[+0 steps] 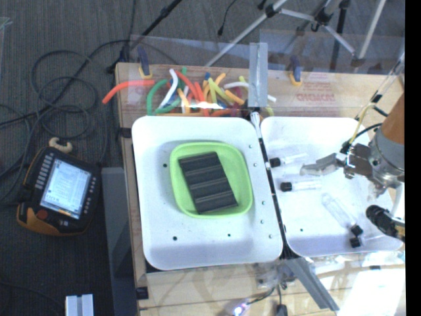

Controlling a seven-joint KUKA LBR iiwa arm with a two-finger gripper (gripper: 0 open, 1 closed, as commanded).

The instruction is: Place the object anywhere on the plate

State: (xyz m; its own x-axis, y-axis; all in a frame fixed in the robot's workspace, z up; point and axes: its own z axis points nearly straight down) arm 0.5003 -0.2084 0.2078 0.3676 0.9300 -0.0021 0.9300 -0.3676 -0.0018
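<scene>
The left bin (pixel 158 242) holds a green plate (pixel 243 176) with a dark ridged block (pixel 207 183) lying on it. Clear tubes (pixel 302 185) lie scattered in the right bin (pixel 316 242), where the gripper (pixel 323 165) hovers, fingers apart.

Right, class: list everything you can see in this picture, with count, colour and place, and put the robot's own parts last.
Bins: two, white, side by side on the bench.
Plate: one, green, in the left bin.
Ridged block: one, dark grey, lying on the plate.
Clear tubes: several, black-capped, scattered in the right bin.
Flexible tubes: a bundle, mixed colours, behind the left bin.
Teach pendant: one, orange and black, on the floor at left.
Tripod legs: grey, beyond the bench.
Arm: one, grey and orange, over the right bin.
Gripper: one, metallic, above the tubes.
</scene>
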